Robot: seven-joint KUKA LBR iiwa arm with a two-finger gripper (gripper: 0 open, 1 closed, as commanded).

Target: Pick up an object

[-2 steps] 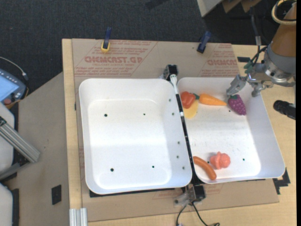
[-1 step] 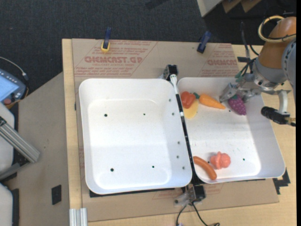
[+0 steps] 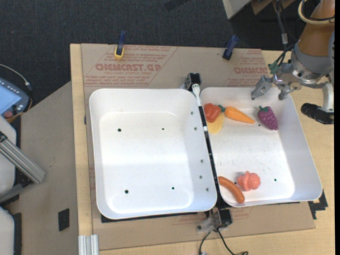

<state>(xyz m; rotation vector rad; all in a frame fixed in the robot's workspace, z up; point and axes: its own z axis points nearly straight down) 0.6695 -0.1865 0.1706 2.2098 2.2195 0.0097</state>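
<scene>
My gripper [image 3: 272, 90] hangs over the far edge of the right bin [image 3: 297, 142], its two fingers spread apart with nothing between them. Just below it lies a purple bunch of grapes [image 3: 268, 117]. To the left of the grapes sits an orange carrot [image 3: 239, 115], then a red pepper [image 3: 212, 111] resting against a yellow piece [image 3: 215, 124] near the bin divider. At the near end of the right bin lie a pink-red toy [image 3: 248, 181] and an orange sausage-shaped piece [image 3: 231, 188].
The left bin [image 3: 106, 142] lies beside the right one on a cardboard sheet. Blue clamps [image 3: 120, 41] [image 3: 230, 47] grip the sheet's far edge. The arm's orange band [image 3: 317, 31] rises at the upper right.
</scene>
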